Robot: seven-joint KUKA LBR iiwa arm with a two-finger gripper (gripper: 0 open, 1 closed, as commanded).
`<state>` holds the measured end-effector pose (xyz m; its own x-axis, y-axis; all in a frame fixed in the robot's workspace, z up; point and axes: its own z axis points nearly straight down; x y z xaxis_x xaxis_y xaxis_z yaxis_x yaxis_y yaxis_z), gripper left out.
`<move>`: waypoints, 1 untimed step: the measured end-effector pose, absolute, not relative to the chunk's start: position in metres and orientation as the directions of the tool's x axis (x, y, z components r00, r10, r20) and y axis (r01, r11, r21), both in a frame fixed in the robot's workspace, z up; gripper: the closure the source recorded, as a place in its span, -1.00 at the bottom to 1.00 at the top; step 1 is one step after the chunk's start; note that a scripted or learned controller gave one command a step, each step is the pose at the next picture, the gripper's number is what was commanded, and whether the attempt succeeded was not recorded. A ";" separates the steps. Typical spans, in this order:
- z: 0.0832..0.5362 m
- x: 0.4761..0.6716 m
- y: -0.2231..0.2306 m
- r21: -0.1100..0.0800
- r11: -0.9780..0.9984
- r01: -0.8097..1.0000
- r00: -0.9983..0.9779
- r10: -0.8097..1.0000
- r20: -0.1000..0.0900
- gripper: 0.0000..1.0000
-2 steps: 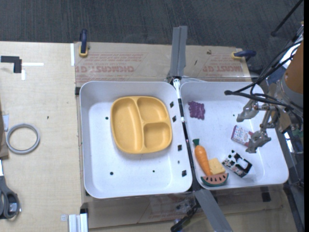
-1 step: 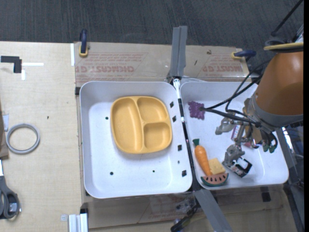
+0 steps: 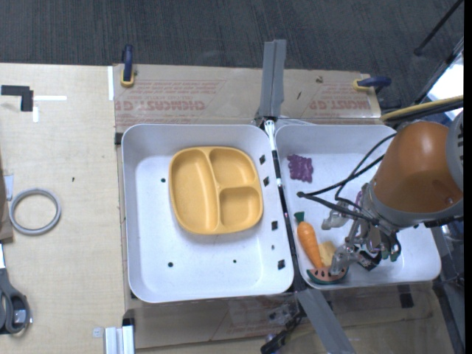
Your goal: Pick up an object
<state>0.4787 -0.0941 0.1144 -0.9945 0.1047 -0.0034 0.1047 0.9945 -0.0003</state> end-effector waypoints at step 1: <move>0.192 0.479 -0.035 0.000 1.000 -0.029 -1.000 -0.029 -0.003 -1.00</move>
